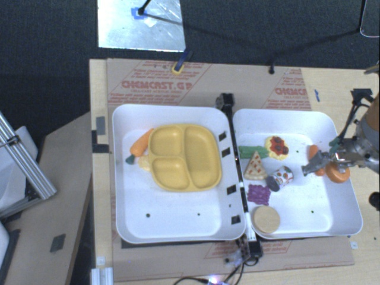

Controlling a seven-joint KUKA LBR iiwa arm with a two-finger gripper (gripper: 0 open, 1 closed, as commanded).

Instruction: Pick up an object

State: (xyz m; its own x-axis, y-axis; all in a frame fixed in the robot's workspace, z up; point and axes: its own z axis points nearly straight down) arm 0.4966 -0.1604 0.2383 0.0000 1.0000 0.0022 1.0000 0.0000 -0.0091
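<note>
The right bin (pixel 297 120) holds several toy foods: a pizza slice (pixel 256 167), a round tart with red and yellow topping (pixel 277 147), a green piece (pixel 252 152), purple grapes (pixel 259 193), a tan round cookie (pixel 266 219) and a small grey, white and red object (pixel 281 176). My gripper (pixel 321 162) reaches in low over the bin's right side, from the right edge of the camera view. Orange toy pieces lie right beside it, one just above its tip (pixel 313 151) and one below the wrist (pixel 339 174). Whether either piece is held cannot be made out.
The left bin (pixel 130 212) holds a yellow divided plate (pixel 181 157), with an orange carrot (pixel 141 142) against its left edge. A black divider with clips (pixel 234 165) runs between the bins. Bare floor shows in the lower part of each bin.
</note>
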